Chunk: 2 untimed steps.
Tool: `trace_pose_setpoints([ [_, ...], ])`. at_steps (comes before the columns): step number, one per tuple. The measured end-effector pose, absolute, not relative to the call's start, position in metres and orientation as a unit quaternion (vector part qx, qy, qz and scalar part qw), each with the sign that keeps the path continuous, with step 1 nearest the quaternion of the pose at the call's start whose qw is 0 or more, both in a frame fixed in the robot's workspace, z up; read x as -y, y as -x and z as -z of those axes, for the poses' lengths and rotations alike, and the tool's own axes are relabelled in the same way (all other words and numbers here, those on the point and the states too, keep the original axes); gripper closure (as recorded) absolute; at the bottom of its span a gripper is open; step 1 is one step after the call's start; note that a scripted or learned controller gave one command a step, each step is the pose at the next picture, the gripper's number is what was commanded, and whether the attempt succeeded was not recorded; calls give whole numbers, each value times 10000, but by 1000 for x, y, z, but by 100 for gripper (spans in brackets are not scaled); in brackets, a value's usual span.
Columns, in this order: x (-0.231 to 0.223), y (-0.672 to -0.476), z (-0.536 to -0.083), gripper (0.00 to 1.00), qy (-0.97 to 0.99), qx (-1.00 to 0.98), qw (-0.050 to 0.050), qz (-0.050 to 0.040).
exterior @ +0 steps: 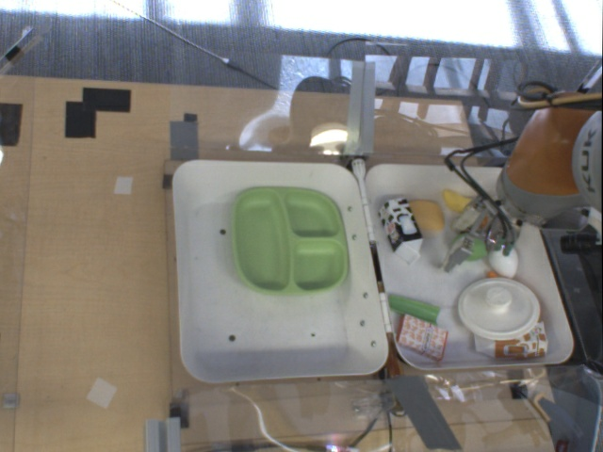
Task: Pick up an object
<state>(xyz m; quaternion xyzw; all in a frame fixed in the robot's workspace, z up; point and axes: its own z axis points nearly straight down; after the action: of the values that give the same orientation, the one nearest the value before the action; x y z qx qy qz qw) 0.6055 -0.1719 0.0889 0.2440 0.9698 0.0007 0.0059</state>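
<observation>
Lowest in the frame, at the near edge of the right bin [558,320], lie a red packet [422,337] and an orange carton [514,346], well apart, with a white lidded bowl [497,307] between them and a little higher; the bowl overlaps the carton's top edge. Left of the bowl a green stick [413,306] lies slantwise just above the packet, its left end near the wall between the bins

Higher in the same bin a black-and-white carton [400,226] lies by that wall, with an orange-yellow lump [429,217] touching its right side. A yellow piece [457,199] sits further right, near the bin's upper rim

The arm [551,153] comes in from the right edge, its orange band above the right bin's upper right corner. The gripper [479,243] hangs low over the middle right of that bin, below the yellow piece and above the bowl. Its fingers [460,252] stand apart, fairly wide, one toward the lump, the other toward the right rim. A small green bit [477,250] shows between them; whether they touch it is unclear. A white egg [503,263] lies just below the right-hand finger, close above the bowl

The left bin [207,332] fills the frame's middle and bears a green divided plate [287,238] in its upper centre, lying flat, apart from every wall
</observation>
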Motion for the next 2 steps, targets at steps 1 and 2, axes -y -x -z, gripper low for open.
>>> trace_pose_setpoints([
  [1,110,-652,-89,0,-3913,-9202,67,20],
  [2,136,-598,-90,0,-4805,-8770,58,-14],
])
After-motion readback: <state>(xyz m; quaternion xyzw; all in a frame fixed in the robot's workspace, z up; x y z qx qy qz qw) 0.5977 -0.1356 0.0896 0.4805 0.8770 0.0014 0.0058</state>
